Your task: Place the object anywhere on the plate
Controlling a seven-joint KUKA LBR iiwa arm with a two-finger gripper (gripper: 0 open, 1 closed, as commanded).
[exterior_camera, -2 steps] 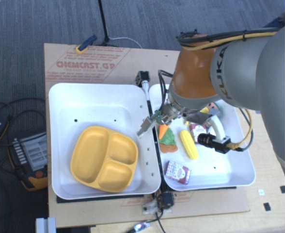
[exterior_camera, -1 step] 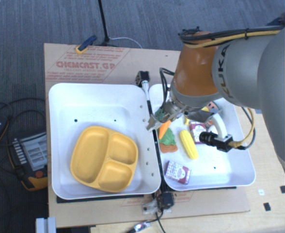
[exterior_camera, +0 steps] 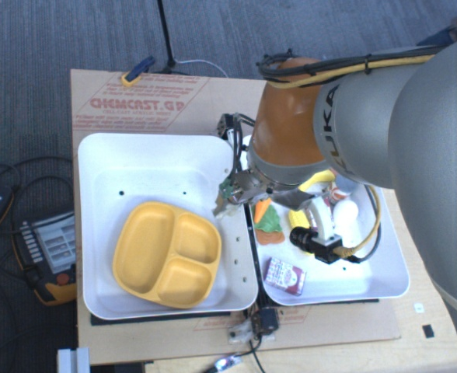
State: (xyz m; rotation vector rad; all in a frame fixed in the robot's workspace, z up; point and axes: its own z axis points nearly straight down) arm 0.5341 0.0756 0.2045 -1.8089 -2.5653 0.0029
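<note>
Cardboard (exterior_camera: 135, 111) is lying under 2 white bins, and the grey arm (exterior_camera: 399, 123) with its orange band (exterior_camera: 287, 123) is reaching in over the right bin (exterior_camera: 384, 282). Its claw (exterior_camera: 232, 191) is hanging at the divide between the bins, just inside the left bin (exterior_camera: 135, 158); whether it is open or closed, I cannot tell. The yellow plate (exterior_camera: 166, 252), with 3 compartments, is sitting below and left of the claw. Right of the claw, the objects are still lying in the right bin: a white piece (exterior_camera: 345, 216), a yellow piece (exterior_camera: 315, 182), a green and orange toy (exterior_camera: 267, 220), and lower down a pink packet (exterior_camera: 284, 276).
</note>
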